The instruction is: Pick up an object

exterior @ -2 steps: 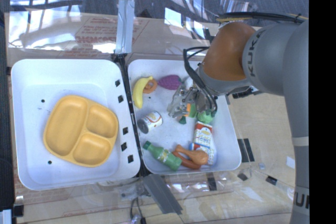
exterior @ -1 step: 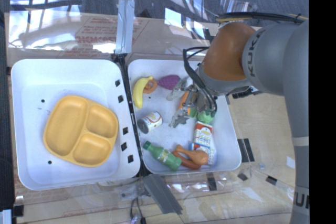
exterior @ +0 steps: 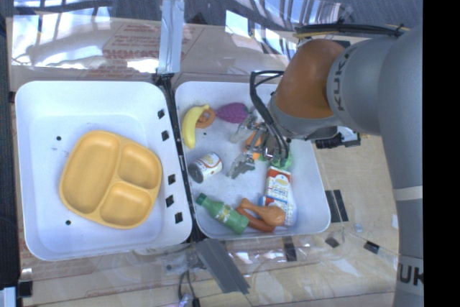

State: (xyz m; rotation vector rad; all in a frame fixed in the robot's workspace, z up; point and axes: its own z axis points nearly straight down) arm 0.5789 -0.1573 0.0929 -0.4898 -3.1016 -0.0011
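Both white bins (exterior: pixel 43 226) look like smooth matt plastic. The yellow divided tray (exterior: pixel 109 177) has a soft plastic sheen, and the green bottle (exterior: pixel 223 213) (below the fingers) looks glossy.

Yellow divided tray (exterior: pixel 109 178) — left bin (exterior: pixel 29 154)

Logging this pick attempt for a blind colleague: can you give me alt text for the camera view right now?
The grey arm reaches from the right into the right bin, its gripper low among a banana, purple toy, can, green bottle and carton. The left bin holds a yellow divided tray.
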